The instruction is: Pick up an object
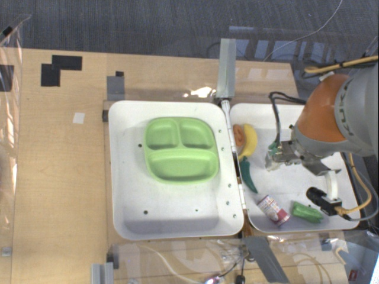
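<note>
While the pale wooden desk (59,176) spreads flat and matte across the frame, 2 shallow white bins with rounded corners sit side by side on it. In the left bin (127,212), of smooth plastic, lies a light green tray (179,149), glossy and softly rectangular, divided into 3 compartments. At the right of the frame the arm (349,114) comes in as a bulky grey cylinder with a rounded orange band, bent down over the right bin (260,220), its wrist pointing toward frame left. The tool (278,155), a small metallic cluster with a green glint, hangs low over the middle of that bin; how wide it stands I cannot tell, and nothing shows between its tips. Black cables loop from the arm along the bin's right side. Against the right bin's left wall rest a curved yellow banana (251,141), touching an orange rounded piece (239,136), and below them a slim dark green pepper-like shape (247,177). Near the bin's lower edge lie a stubby green cylinder (307,212) and a small red-and-white can (273,208) on its side, just beside each other.
</note>
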{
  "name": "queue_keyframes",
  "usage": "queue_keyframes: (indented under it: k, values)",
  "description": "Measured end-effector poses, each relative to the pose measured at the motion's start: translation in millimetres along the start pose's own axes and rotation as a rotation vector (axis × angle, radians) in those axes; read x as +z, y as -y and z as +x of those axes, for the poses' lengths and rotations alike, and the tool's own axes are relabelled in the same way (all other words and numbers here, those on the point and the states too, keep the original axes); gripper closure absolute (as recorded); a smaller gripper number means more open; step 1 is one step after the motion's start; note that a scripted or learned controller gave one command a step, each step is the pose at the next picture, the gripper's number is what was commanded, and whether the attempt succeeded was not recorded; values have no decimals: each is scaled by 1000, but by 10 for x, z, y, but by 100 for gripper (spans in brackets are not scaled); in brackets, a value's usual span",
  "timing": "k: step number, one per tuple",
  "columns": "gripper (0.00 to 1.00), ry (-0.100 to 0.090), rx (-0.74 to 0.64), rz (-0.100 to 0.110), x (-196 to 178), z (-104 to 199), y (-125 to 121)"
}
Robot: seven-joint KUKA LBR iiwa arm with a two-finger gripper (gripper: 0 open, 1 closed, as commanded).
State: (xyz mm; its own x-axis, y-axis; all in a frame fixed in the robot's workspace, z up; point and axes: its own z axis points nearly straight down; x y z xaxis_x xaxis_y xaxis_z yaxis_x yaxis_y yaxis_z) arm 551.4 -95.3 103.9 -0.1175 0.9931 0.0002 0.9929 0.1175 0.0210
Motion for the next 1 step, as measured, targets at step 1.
queue_keyframes:
  k: [1]
  values:
    - [0,0,0,0,2,0,1]
